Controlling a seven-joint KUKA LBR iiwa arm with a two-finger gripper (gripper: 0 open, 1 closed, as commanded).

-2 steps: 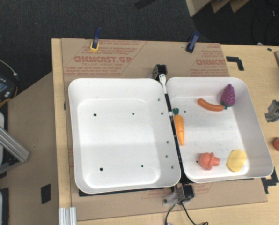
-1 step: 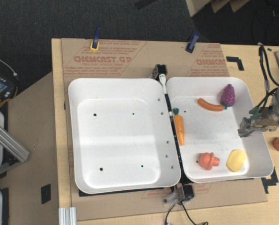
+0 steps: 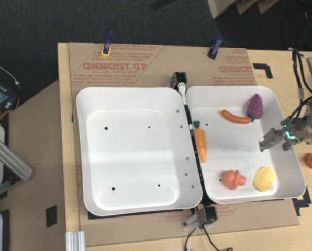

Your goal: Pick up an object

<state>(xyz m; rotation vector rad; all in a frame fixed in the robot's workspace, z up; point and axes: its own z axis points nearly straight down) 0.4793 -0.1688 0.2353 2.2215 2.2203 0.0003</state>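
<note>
The gripper (image 3: 269, 140) hovers at the right bin's (image 3: 281, 101) right edge; whether it is spread, I cannot tell. The lemon (image 3: 264, 178) lies just below it, the purple grapes (image 3: 255, 105) above.

A: Bins? Two white ones: left bin (image 3: 130, 150), right bin (image 3: 240, 145).

B: Items in the right bin: five. One carrot (image 3: 200, 144) at nine o'clock, one sausage (image 3: 235, 117) and one purple grape bunch (image 3: 255, 106) at one, one red fruit (image 3: 232, 179) and one lemon (image 3: 264, 179) near five.
</note>
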